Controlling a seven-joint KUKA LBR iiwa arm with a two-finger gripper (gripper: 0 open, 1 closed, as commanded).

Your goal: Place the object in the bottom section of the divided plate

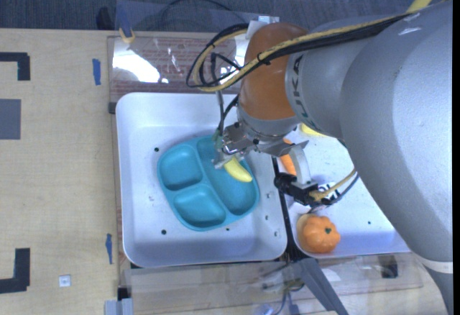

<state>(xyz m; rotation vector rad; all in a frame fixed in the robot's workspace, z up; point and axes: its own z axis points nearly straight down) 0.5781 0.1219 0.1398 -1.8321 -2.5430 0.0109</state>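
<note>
Tool [228,150] over blue divided plate [207,188], yellow banana [238,171] beneath; grip state unclear. Shift toward frame-bottom compartment before releasing.

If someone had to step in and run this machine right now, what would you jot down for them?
Gripper: low over the blue plate in the left bin; whether it grips anything is unclear.
Banana: yellow, lying in the plate's large right-hand section, just under the gripper.
The plate's two smaller sections hold nothing visible.
Right bin: an orange fruit and an orange piece beside the wrist.
Done: banana brought to the plate.
Left: confirm it sits in the bottom section and is released, then pull the arm back.
</note>
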